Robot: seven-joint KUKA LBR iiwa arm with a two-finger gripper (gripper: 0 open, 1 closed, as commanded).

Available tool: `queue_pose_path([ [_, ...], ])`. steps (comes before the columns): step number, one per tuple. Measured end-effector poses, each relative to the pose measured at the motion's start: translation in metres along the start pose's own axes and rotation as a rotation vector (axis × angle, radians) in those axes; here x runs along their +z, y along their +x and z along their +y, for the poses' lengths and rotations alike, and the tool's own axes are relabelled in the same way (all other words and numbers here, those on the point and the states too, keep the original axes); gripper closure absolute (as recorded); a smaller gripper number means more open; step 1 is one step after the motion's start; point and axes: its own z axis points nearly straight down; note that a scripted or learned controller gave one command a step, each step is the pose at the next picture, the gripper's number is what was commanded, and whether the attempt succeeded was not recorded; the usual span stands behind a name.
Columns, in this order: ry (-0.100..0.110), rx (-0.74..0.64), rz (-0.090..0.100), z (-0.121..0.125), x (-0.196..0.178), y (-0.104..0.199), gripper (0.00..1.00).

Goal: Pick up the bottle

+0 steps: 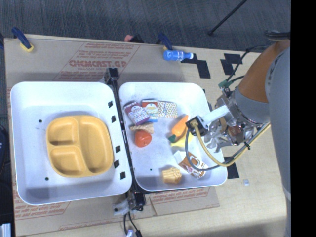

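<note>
Gripper (pixel 217 135) hangs over the right bin's (pixel 207 97) right rim, fingers hidden in cables, so its state can't be told. Blue bottle (pixel 176 56) lies on the table, outside, beyond that bin's far edge.

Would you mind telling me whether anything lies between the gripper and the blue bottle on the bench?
Nothing visible blocks the way. The bottle lies on the cardboard behind the right bin, outside it, while the gripper hangs over that bin's right edge. The carrot and other items sit inside the bin, below the path.
</note>
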Motion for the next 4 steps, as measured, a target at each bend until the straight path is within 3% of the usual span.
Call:
queue_pose_path([
  [1, 0.001, 0.003, -0.001, 0.018, 0.021, -0.004, 1.00],
  [2, -0.001, -0.025, 0.002, 0.006, 0.008, -0.001, 1.00],
  [3, -0.001, 0.004, 0.002, 0.036, 0.004, -0.008, 1.00],
  [4, 0.001, -0.002, 0.000, 0.026, 0.022, -0.006, 1.00],
])
